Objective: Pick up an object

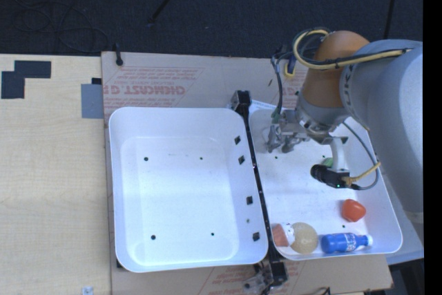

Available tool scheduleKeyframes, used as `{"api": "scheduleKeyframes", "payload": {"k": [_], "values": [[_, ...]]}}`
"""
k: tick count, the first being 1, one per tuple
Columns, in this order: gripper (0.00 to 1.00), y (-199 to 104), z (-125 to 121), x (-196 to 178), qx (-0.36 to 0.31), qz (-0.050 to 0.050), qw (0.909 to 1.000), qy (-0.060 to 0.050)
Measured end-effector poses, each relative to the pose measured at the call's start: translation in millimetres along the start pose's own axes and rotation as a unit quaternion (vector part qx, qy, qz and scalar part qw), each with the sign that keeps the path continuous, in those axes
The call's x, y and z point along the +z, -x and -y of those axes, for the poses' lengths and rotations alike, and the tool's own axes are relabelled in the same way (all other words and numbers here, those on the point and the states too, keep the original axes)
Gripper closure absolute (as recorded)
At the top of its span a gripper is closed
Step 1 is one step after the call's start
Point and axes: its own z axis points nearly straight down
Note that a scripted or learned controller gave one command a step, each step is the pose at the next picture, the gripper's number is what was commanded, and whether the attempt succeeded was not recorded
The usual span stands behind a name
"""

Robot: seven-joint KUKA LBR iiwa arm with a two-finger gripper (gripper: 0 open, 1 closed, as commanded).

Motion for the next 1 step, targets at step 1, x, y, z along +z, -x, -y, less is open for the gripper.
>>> {"api": "scheduleKeyframes", "payload": {"k": [1], "values": [[1.0,31.9,0.3,-11.9,0.0,0.001,1.0,0.001]]}}
